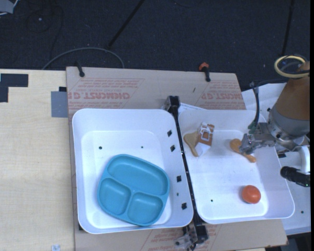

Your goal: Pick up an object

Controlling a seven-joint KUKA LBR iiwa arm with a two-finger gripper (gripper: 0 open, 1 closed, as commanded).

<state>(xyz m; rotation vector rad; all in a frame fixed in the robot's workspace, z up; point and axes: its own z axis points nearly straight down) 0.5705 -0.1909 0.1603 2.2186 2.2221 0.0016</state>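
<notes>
My gripper (249,143) is low in the right bin (282,213), near its right wall. It sits directly over a small orange-tan piece (237,145) whose ends stick out on both sides of it. I cannot see whether the piece is held. An orange ball (250,194) lies nearer the front of the same bin. A tan wedge-shaped piece (191,141) and a small white and brown box (206,134) lie together at the bin's back left.
The left bin (83,140) holds a blue divided plate (133,189). A black divider with clips (179,161) runs between the bins. The arm's orange and grey wrist (293,109) rises over the right bin's right wall. Cardboard lies under both bins.
</notes>
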